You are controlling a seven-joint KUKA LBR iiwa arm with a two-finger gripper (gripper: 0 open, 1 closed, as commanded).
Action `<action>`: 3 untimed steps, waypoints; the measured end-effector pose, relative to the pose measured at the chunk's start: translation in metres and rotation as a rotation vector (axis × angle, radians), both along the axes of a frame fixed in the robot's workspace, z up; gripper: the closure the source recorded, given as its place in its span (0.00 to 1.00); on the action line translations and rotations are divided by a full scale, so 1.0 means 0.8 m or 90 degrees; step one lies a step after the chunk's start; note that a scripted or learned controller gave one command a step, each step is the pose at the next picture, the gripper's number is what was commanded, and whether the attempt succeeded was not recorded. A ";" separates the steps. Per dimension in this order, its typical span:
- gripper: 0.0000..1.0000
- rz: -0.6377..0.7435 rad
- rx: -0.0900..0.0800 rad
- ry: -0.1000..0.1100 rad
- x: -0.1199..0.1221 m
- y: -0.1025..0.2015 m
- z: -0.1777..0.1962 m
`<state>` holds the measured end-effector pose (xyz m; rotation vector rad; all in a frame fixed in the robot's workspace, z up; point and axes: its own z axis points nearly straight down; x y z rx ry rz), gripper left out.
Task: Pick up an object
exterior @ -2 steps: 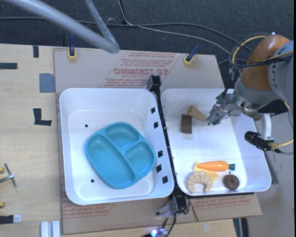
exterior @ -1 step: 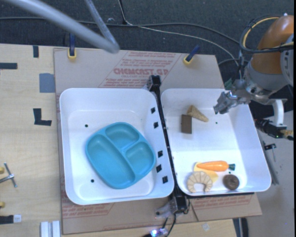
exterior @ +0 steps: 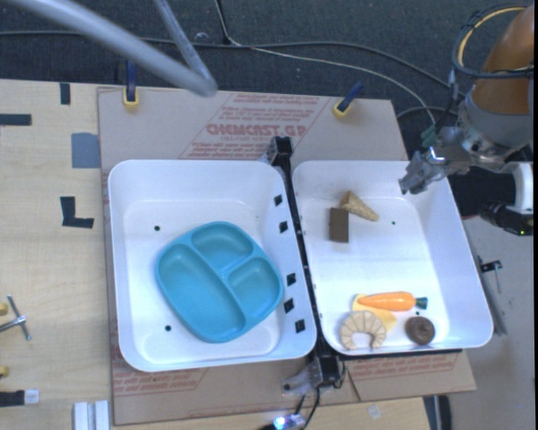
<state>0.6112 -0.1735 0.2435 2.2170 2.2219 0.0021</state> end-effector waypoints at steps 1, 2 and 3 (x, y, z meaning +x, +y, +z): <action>1.00 0.001 0.001 0.003 -0.016 0.055 -0.008; 1.00 0.001 0.001 0.003 -0.023 0.116 0.001; 1.00 0.001 0.001 0.003 -0.035 0.178 0.007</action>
